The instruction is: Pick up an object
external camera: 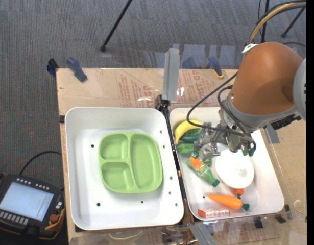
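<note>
Two shallow white bins are set side by side on the bench. In the left bin [77, 137] a green divided plate [130, 162] lies flat near the middle, apart from the walls. The right bin [271, 188] holds a cluster of small items: a yellow banana [183, 128] at the far left corner, a dark green vegetable [187, 148] just beside it, a small carrot in a clear wrapper [201, 168], a round white lid [235, 171], a larger orange carrot [225, 201] near the front wall, and a small red-and-white box [214, 213] at the front edge. The gripper [214, 146] is lowered into the right bin, between the green vegetable and the white lid, beneath the orange band [264, 80] of the arm. Whether the gripper is spread or closed cannot be told from this view, and nothing is seen held in it.
</note>
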Controlling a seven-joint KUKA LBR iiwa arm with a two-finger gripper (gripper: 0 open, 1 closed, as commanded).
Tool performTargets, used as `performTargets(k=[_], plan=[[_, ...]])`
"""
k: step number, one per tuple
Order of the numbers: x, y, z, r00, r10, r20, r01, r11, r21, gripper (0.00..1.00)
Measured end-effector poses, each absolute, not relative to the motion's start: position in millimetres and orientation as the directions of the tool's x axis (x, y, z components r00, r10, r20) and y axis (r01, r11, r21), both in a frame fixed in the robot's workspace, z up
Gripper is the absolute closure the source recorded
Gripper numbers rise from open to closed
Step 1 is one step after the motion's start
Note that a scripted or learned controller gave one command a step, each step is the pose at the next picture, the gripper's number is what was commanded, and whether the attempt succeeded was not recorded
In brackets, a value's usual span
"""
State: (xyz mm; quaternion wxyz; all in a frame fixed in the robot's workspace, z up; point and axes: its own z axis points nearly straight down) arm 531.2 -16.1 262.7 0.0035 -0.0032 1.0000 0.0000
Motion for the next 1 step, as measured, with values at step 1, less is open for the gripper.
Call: performTargets(k=[1], plan=[[485.1, 8.3, 184.2, -1.000, -0.017, 0.008, -0.017, 1.000, 0.001, 1.00]])
